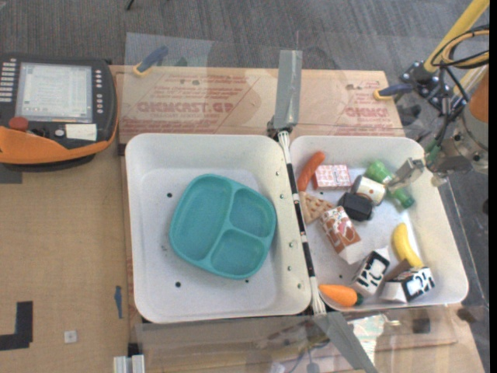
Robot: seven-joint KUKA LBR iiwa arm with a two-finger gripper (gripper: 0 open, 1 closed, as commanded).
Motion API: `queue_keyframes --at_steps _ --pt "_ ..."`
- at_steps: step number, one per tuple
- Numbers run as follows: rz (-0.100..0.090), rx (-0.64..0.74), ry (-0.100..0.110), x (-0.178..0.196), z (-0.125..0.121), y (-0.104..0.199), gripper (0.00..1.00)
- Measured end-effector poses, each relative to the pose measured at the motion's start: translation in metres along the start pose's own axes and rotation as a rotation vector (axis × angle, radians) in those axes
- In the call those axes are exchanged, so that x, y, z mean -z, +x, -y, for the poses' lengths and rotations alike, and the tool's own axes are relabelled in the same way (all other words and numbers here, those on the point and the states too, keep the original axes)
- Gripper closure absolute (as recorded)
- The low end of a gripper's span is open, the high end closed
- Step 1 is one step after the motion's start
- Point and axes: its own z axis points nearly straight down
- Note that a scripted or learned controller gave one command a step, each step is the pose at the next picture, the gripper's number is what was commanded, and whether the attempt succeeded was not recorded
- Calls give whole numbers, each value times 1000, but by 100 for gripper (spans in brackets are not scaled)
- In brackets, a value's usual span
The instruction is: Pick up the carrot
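Observation:
The carrot (339, 294), orange with a green tip, lies on its side in the near left corner of the right bin (454, 263), against the rim. My gripper (407, 172) hangs over the far right part of that bin, next to a green toy (379, 171). It is well away from the carrot, with several toys between them. Nothing shows in its grasp.
In the right bin lie a red-orange sausage (311, 169), a pink box (332, 176), a pizza slice (314, 207), a milk carton (340, 230), a banana (404, 244) and black-and-white cartons (373, 269). The left bin (147, 208) holds a teal divided plate (224, 225). A teach pendant (54, 107) sits far left.

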Motion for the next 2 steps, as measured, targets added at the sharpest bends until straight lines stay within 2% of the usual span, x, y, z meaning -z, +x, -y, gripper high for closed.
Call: queue_keyframes --at_steps 1,2 --pt "9 256 -24 -113 -7 69 0" --pt "27 416 -61 -118 34 70 0"
